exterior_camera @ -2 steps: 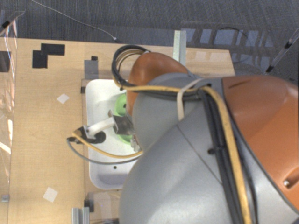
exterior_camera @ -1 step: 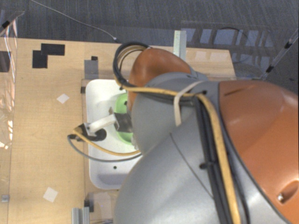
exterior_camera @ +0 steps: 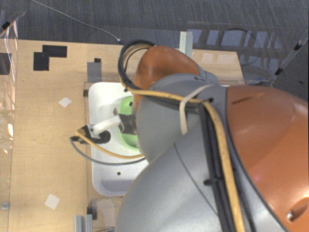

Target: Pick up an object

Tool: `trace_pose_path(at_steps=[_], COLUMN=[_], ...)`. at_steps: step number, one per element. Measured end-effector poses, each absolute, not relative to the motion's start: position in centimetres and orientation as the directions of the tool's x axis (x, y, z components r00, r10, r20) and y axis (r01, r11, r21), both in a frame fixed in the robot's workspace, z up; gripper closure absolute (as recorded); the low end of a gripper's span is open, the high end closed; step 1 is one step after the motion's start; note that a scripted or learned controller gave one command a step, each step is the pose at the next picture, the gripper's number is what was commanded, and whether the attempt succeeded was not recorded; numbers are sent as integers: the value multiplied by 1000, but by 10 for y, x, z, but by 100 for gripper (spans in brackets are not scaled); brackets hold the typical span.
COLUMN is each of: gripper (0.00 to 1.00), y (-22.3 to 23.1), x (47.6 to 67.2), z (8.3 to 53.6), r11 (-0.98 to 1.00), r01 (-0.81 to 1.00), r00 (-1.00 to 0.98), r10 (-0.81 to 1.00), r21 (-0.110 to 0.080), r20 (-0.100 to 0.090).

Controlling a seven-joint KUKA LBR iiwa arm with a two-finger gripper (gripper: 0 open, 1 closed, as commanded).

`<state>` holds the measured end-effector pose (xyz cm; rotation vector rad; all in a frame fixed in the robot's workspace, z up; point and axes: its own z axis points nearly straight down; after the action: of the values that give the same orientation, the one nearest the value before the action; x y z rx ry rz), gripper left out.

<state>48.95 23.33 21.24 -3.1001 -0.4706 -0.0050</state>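
Where arm point(exterior_camera: 217, 153) crowds bin point(exterior_camera: 104, 93), green object point(exterior_camera: 126, 105) probably inside.

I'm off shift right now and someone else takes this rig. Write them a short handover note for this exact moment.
Gripper: down inside the left white bin; the arm hides its fingers, so open or shut cannot be told.
Things: a light green object lies in that bin, right beside the gripper, mostly covered by the arm.
Done: the arm has reached into the bin.
Left: no grasp is confirmed; the pick and lift are yet to be seen.
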Motion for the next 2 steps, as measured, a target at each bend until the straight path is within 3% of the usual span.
trace_pose_path(at_steps=[1, 2], gripper=[100, 100], y=[235, 229], x=[488, 489], z=[365, 285], r11=[-979, -978], r01=[204, 211], r00=[979, 978], r10=[204, 211], r21=[-8, 0], r20=[13, 0])
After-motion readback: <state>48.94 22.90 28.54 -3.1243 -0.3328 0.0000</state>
